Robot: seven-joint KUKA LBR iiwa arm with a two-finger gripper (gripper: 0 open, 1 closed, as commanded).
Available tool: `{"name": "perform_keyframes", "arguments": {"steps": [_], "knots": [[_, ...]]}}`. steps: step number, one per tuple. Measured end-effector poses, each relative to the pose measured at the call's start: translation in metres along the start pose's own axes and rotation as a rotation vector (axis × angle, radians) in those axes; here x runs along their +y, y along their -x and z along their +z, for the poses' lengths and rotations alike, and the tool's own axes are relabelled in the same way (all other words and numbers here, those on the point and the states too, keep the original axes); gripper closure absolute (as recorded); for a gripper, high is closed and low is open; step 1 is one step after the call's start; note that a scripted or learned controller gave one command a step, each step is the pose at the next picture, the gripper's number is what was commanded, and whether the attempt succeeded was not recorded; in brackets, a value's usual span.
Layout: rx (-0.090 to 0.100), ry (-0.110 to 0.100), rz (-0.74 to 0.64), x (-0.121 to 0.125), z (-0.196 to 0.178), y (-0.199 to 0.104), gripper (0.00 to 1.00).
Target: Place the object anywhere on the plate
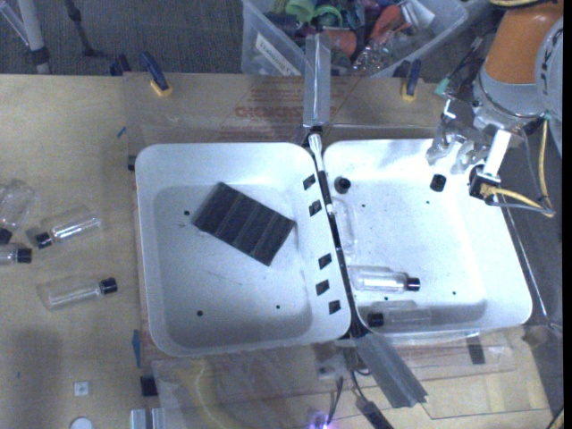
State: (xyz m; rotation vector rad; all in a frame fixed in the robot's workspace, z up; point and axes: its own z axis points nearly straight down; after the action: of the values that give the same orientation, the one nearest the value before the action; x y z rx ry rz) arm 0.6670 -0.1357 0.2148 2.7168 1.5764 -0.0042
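The hand (458, 153) hangs over the far right corner of the right bin (500, 280), below the orange band of the arm (527, 34) that comes in from the right. Its metal fingers are small and blurred against the white wall, so whether they are spread or closed cannot be told, and nothing can be seen between them. A yellow cable (523, 202) loops from the wrist out past the bin's right rim.

Within the right bin, a clear plastic bottle with a black cap (384, 281) lies on its side near the left wall, cap pointing right. Another clear bottle (398, 315) lies just nearer, against the near wall, hard to make out. A faint clear shape rests along the left wall farther up.

In the left bin (170, 320), a dark grey ribbed rectangular plate (244, 223) lies flat and turned at a slant, in the far middle of the floor, well apart from the bottles.

On the wooden surface (71, 114) left of the bins lie several more clear bottles (67, 231) with black caps. Beyond the bins, a clear tub of mixed colourful objects (353, 12) stands at the far edge.
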Motion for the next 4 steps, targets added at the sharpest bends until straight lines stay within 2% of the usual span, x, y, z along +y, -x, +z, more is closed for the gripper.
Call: {"name": "perform_keyframes", "arguments": {"steps": [1,2,3,4], "knots": [[0.003,0.002,-0.328,-0.059,-0.131,-0.102,1.0],[0.002,-0.002,-0.349,-0.08,0.031,-0.138,1.0],[0.003,0.001,-0.015,-0.106,0.012,-0.184,1.0],[0.003,0.001,0.104,-0.158,0.02,-0.274,1.0]]}}
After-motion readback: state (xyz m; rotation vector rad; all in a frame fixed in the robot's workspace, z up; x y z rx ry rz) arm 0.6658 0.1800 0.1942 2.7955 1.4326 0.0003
